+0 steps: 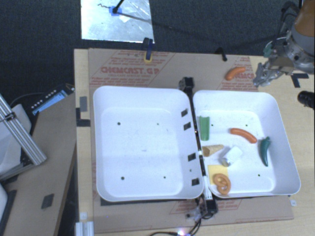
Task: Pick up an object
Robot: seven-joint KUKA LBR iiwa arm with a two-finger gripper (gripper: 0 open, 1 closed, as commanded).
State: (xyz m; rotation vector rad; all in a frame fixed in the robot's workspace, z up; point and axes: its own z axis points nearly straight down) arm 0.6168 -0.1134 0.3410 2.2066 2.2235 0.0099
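Two shallow white plastic bins (142, 95) (236, 98); two orange toy sausages (243, 134) (235, 73); one green block (204, 127); one teal pepper (265, 150); one pretzel (221, 183).

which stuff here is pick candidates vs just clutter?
Job:
gripper
right bin
green block
orange sausage
teal pepper
pretzel

Lying about:
left bin
sausage outside the bins
foil sheet
yellow clamp
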